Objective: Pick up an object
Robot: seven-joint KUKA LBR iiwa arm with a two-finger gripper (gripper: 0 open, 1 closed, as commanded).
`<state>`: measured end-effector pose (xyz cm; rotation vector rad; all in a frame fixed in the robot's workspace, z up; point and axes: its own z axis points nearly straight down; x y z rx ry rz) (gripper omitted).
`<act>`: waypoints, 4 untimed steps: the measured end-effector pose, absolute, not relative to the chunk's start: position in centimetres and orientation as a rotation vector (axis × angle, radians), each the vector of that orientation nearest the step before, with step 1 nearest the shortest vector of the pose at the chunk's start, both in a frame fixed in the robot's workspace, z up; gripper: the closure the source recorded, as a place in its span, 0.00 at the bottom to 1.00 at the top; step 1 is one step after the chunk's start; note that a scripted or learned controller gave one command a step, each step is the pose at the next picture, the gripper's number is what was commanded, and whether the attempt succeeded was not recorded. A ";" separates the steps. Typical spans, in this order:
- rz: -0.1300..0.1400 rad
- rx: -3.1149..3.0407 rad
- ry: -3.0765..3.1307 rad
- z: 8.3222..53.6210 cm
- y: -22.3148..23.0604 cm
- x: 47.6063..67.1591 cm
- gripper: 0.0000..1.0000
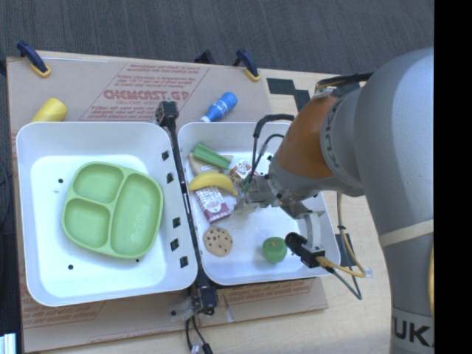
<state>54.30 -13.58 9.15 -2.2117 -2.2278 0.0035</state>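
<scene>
We see the end effector low in the right bin, just beside the banana; whether it is spread or pinching, we cannot tell (wrist hides it). Banana: yellow, curved, lying above the maroon packet. We advise centring across its narrow width before closing.

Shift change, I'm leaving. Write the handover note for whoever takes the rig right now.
Claw: low in the right bin, by the banana and red packet; grip unclear.
Right bin also holds: green stick, cookie, green ball.
Left bin: green plate.
Done: nothing seen lifted.
Left: pick up one object.
</scene>
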 end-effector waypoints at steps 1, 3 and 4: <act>0.004 -2.212 -2.228 9.1 -13.6 54.3 0.00; 0.001 -2.217 -2.226 18.7 -15.8 53.4 1.00; 0.002 -2.212 -2.226 19.9 -14.5 51.9 1.00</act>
